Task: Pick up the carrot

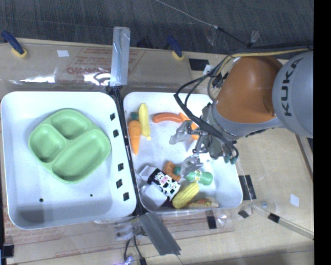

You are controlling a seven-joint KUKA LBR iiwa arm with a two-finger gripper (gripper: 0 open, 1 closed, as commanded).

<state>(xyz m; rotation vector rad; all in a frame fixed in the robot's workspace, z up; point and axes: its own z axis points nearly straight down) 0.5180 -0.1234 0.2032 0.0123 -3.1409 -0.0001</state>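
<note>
The carrot [134,136] is orange with a green top and lies lengthwise along the left wall of the right bin [231,176]. It rests beside a yellow banana-like toy [144,120]. My gripper [188,147] hangs over the middle of the right bin, to the right of the carrot and well apart from it. Its fingers stand open, and I see nothing held between them. The orange band and grey wrist cover the bin's right part.
An orange-red sausage [166,116] lies at the bin's back, just left of the gripper. Near the front are a cow-print toy [166,184], a corn cob [186,195], a green piece [202,177] and a small orange piece [171,169]. The left bin holds a green divided plate [70,143].
</note>
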